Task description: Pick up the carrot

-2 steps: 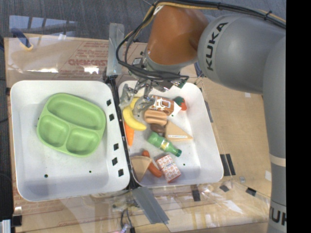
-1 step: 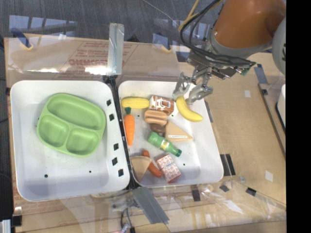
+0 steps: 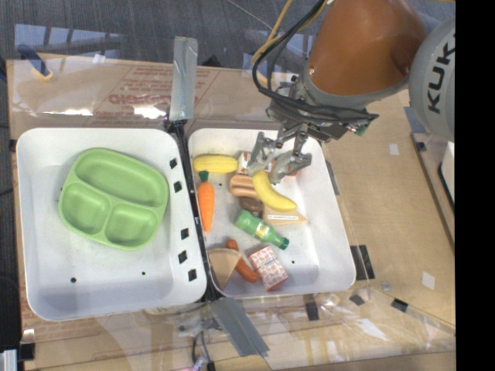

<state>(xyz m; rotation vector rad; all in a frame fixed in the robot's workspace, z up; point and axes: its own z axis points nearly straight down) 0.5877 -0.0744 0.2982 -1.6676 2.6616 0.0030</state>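
The slim orange carrot with a green top (image 3: 206,204) is seen lying lengthwise along the left wall of the right shallow white bin (image 3: 329,242), just beside the divider between the two bins. Its green end is pointed toward the far side, where a yellow corn cob (image 3: 216,163) is laid crosswise, close to or touching the tip. To its right, a cluster of toy food is found: a hot dog in a bun (image 3: 242,184), a dark brown lump (image 3: 250,204), a yellow banana (image 3: 271,193), a pale flat wedge (image 3: 284,218) under the banana's end, and a green bottle (image 3: 261,230) tilted diagonally. Nearer the front wall, a tan cone-shaped piece (image 3: 223,263), a small orange-red piece (image 3: 246,270) and a red patterned carton (image 3: 267,267) are grouped. One of each is counted; the carrot is crowded by the corn above and the wall on its left, while its right flank is left fairly clear.

In the left shallow white bin (image 3: 46,277), one light green plastic plate with three compartments (image 3: 114,198) is held.

The grey arm with the orange band is reached in from the right, with its wrist over the far right part of the right bin. The metal two-finger gripper (image 3: 277,161) is pointed downward over the banana and hot dog, well apart from the carrot. The fingers appear spread apart, and nothing is seen gripped between them.
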